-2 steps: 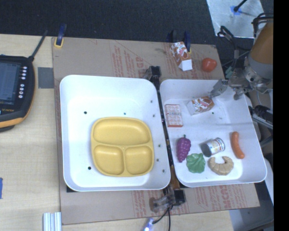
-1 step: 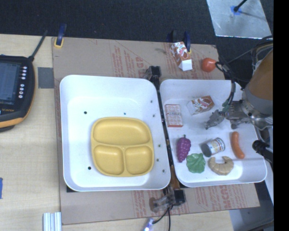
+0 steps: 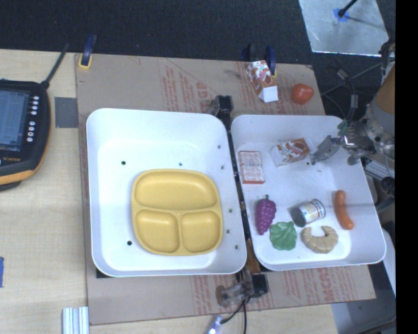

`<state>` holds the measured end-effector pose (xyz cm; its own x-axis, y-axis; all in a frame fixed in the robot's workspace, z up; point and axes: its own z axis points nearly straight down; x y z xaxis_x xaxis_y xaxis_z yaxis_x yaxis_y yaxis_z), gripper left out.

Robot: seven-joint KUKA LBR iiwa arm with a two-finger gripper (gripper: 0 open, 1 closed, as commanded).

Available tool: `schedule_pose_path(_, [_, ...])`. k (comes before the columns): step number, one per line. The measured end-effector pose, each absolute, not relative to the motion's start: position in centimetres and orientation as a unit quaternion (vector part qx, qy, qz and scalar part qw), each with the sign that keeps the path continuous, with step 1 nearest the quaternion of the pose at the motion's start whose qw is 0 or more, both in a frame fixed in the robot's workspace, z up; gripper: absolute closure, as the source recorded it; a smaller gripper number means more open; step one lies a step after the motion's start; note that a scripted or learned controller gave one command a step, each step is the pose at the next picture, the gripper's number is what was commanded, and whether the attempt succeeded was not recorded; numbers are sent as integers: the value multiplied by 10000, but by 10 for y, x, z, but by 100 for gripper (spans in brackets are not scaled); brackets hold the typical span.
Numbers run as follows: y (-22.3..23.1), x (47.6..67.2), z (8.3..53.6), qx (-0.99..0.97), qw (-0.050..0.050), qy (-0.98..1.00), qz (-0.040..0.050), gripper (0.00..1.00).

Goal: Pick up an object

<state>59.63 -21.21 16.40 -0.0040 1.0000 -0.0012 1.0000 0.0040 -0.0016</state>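
No label reads clearly on the can (image 3: 309, 211) or packet (image 3: 291, 151). The claw (image 3: 328, 149) hangs at the right bin's (image 3: 375, 252) far edge, its opening unclear.

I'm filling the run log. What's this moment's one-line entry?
phase: approach | gripper: over right bin, holding nothing | nearest: snack packet

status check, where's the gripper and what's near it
Gripper low over right bin, nothing held. Nearest: snack packet, just left. Sausage untouched.
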Motion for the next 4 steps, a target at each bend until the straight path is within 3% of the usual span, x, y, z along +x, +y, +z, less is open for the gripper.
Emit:
schedule_pose_path(1, [-169, 512, 91, -7051, 31, -7091, 19, 0])
schedule_pose_path(2, [-171, 513, 102, -7037, 17, -7105, 21, 100])
schedule_pose_path(3, [-149, 540, 203, -7052, -4, -7090, -1, 100])
schedule_pose_path(4, [-149, 539, 202, -7055, 9, -7087, 10, 0])
